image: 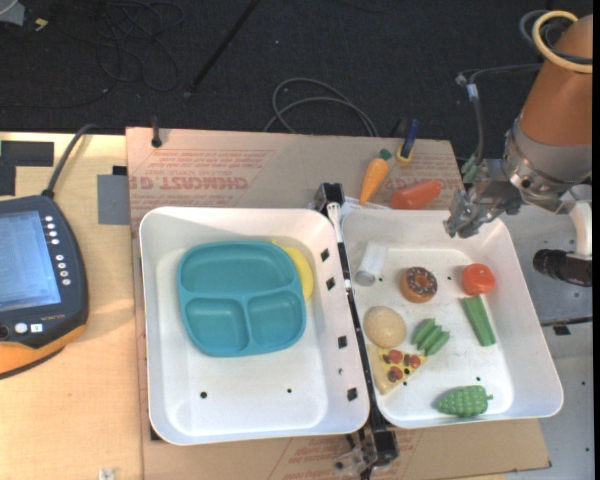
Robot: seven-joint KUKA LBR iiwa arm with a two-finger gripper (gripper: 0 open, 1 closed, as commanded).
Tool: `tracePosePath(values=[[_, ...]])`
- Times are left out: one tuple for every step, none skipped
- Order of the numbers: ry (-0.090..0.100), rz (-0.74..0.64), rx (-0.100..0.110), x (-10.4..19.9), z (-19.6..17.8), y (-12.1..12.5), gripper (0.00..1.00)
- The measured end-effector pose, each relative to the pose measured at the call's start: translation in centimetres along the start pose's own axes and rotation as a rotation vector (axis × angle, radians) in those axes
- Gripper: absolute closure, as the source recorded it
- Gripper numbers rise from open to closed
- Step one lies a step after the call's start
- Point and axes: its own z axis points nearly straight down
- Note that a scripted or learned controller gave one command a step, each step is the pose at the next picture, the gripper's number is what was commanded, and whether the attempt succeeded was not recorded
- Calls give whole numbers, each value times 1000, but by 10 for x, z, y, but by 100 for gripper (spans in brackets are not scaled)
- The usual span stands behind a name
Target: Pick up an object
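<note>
A teal plastic divided tray (243, 297) and a pale yellow plate (302, 268) beneath it lie in the left glossy white bin (170, 408). The right white bin (535, 368) holds a red toy tomato (478, 279), a brown doughnut with sprinkles (418, 284), a beige toy potato (385, 325), a dark green cucumber (479, 320), green pea pods (431, 337) and a bumpy green vegetable (464, 401). On the tan cardboard with red print (220, 173) rest an orange carrot with a green top (375, 177) and a red-orange pepper (416, 195).

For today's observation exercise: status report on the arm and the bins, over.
Gripper above right bin's far rim, holding nothing visible. Round red toy tomato nearest below it. Nothing in the way.
</note>
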Motion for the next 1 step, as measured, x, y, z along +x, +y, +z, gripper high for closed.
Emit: tracePosePath(values=[[0,-4,2,0,-9,0,100]])
